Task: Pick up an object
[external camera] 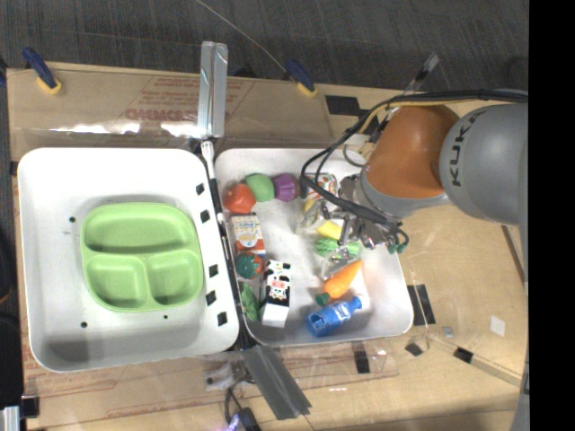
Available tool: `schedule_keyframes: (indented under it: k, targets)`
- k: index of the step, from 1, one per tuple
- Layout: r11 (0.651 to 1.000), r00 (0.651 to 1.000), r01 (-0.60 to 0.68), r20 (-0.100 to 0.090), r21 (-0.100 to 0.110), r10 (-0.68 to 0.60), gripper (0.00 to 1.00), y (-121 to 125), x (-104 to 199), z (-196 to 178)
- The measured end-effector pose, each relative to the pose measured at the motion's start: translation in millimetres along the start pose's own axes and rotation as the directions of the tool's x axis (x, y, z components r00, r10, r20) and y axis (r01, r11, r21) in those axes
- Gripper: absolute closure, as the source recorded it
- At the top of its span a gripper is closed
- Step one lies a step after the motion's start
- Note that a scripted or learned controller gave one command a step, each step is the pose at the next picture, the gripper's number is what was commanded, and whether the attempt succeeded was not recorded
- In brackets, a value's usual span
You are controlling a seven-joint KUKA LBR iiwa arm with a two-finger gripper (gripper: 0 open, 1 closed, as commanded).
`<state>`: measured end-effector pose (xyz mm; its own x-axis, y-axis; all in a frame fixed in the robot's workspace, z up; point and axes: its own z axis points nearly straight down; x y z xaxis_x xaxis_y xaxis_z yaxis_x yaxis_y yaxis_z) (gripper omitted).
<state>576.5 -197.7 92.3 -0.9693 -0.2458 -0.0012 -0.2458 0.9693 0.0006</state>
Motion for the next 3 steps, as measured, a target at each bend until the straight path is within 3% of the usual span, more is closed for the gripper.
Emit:
schedule_keyframes:
  k: [1,2,3]
  targets:
    - [1.000,1.000,0.006,0.003,0.001,-0.006,1.00,1,-2,-11]
    - [1.000,1.000,0.008,0.002,0.001,-0.008,0.00,2,-2,-11]
    - [1.000,1.000,-0.006,0.000,0.000,0.006,0.00,6,9,0]
